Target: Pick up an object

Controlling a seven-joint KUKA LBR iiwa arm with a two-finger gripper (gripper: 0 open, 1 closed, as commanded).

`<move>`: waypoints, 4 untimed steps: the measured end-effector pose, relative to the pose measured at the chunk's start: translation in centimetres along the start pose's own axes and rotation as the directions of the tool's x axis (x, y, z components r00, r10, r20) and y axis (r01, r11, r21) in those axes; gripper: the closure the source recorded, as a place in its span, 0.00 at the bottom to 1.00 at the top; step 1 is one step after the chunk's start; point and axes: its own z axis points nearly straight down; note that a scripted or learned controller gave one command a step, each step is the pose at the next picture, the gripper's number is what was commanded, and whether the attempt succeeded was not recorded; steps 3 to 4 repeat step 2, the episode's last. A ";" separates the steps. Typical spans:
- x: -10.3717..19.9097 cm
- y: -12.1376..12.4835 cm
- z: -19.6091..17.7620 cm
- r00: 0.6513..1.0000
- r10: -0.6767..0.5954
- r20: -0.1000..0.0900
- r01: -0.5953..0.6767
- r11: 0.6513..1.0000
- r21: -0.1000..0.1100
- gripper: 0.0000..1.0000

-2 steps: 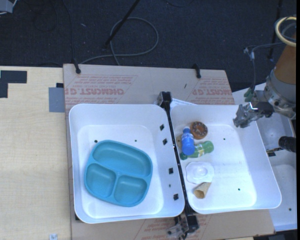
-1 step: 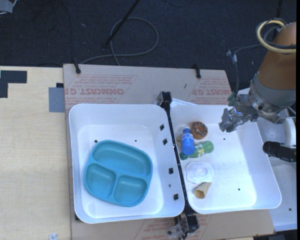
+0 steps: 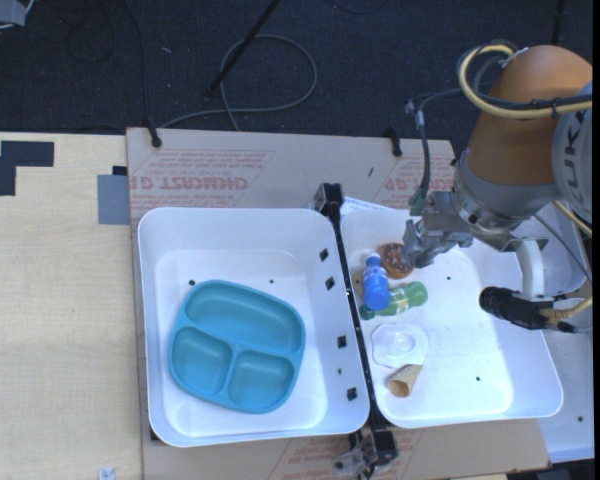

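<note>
Right now your gripper (image 3: pixel 412 251) hangs low over the far left part of the right bin (image 3: pixel 520 388), directly above a brown round object (image 3: pixel 393 259); you cannot tell its state. Your arm (image 3: pixel 525 128) enters from the right, wrist bent down and leftward. Just nearer lie a blue bottle (image 3: pixel 376 287) and a green object (image 3: pixel 408 297), touching. Nearer still sit a white disc (image 3: pixel 398 344) and a tan cone (image 3: pixel 405 378). Your left bin (image 3: pixel 160 268) holds a blue divided plate (image 3: pixel 238 345).
</note>
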 end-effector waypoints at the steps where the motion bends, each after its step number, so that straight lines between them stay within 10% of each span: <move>1: 5.5 -0.7 0.1 1.000 0.001 0.000 -0.001 1.000 0.000 1.00; 2: 10.6 -1.3 2.4 1.000 0.001 0.001 -0.001 1.000 0.002 1.00; 4: 10.6 -1.3 2.4 1.000 0.001 0.001 -0.001 1.000 0.002 1.00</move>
